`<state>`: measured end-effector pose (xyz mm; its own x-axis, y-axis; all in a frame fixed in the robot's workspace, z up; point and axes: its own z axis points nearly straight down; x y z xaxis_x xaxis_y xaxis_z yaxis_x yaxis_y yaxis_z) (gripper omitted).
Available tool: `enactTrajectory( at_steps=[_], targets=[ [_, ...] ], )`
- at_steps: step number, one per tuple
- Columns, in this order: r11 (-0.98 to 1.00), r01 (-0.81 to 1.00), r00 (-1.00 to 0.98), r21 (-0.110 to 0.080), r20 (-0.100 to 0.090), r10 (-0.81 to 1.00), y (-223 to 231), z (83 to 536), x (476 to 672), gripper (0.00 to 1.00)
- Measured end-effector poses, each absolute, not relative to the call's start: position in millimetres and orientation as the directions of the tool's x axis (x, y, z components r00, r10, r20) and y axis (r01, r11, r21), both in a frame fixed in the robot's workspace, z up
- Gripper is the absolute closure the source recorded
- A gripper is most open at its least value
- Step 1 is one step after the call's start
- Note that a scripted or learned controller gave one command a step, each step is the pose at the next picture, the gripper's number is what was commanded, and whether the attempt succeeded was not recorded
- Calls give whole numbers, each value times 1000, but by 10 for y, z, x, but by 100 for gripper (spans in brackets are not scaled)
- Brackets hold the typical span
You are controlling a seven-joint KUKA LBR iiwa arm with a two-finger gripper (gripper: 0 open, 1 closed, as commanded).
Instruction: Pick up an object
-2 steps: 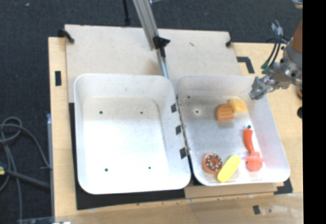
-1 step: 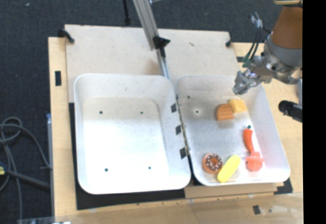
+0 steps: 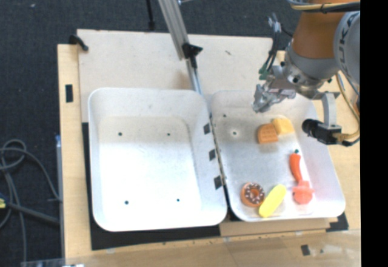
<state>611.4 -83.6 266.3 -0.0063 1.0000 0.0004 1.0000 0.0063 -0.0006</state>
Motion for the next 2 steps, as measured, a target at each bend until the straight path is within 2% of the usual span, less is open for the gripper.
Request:
enactTrajectory(
  at_steps=[2],
  targets=[
    [7, 1000, -7, -2, 1, 1000, 304, 2545, 6241, 100]
  ],
)
